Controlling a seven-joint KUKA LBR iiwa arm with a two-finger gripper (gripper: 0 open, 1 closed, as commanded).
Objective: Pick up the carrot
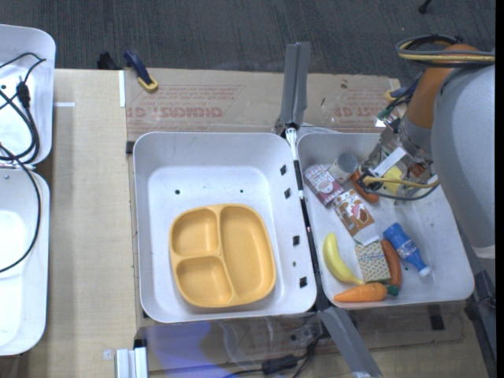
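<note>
Dark grey carpet runs behind a pale wooden tabletop on which we see two shallow white bins side by side, with a sheet of brown cardboard lying behind them. We find the left bin holding a yellow divided tray with three compartments, set toward the near side. We see the right bin crowded with small things: the carrot lies on its side close to the near wall, orange with green at its right end, just below a yellow banana and a small patterned packet. Beside the packet we notice a reddish-brown sausage-shaped piece and, to its right, a blue bottle lying tilted. Further back we make out a pink-and-white packet and a brown snack packet. We see the grey arm entering from the right, its orange band above the wrist and cables looped over it. Its end effector sits low over the far part of the right bin, well apart from the carrot, among clutter of orange and yellow items; we cannot tell whether it is open or closed, nor whether it grips anything. At the left edge we see white basins with black cables draped over them.
</note>
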